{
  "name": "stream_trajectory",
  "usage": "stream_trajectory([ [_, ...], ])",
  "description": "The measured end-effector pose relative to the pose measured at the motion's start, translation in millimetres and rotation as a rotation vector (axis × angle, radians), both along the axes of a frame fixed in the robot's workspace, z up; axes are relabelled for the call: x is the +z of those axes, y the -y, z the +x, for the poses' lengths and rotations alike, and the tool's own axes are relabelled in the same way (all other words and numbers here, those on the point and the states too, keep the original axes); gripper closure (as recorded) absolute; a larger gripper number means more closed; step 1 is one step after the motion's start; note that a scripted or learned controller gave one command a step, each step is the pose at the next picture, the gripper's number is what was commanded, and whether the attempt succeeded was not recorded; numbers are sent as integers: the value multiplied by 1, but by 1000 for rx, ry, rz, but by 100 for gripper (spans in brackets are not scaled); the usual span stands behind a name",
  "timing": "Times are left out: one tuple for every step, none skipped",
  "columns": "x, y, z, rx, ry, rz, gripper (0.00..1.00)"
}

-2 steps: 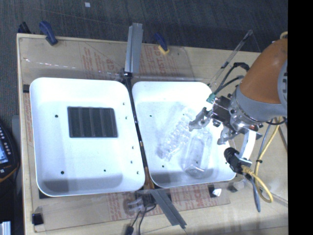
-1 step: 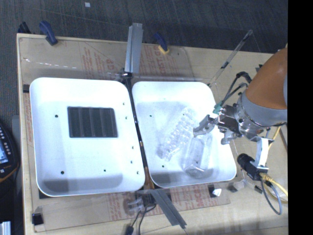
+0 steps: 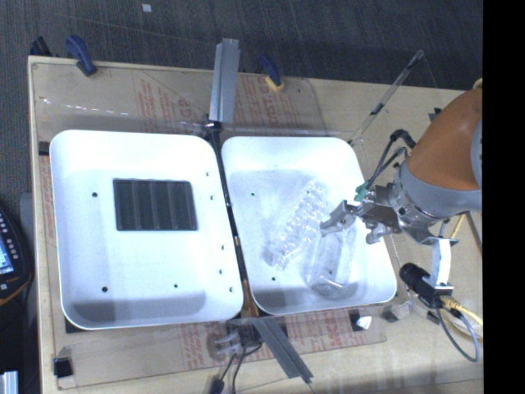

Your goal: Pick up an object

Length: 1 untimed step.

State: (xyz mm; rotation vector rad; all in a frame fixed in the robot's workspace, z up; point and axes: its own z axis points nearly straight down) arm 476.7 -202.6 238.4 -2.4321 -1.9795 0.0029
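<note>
In the right bin (image 3: 246,171) lies a clear bumpy plastic tray (image 3: 295,224), slanted across the middle. A clear plastic cup (image 3: 330,268) lies just below and to the right of it, near the bin's front right corner. A dark grey ribbed rectangular block (image 3: 154,204) rests flat in the left bin (image 3: 74,162). My gripper (image 3: 354,228) hangs over the right bin's right side, beside the clear tray's upper end and above the cup. Its fingers stand open with nothing between them.
A metal bar (image 3: 224,80) stands behind the seam between the bins, and another (image 3: 279,351) lies in front of it. Blue clamps (image 3: 80,54) grip the bench's back edge. A thin rod (image 3: 394,89) slants at the back right.
</note>
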Motion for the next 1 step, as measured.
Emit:
stream_trajectory([
  [7,-1,1,411,2,1,0],
])
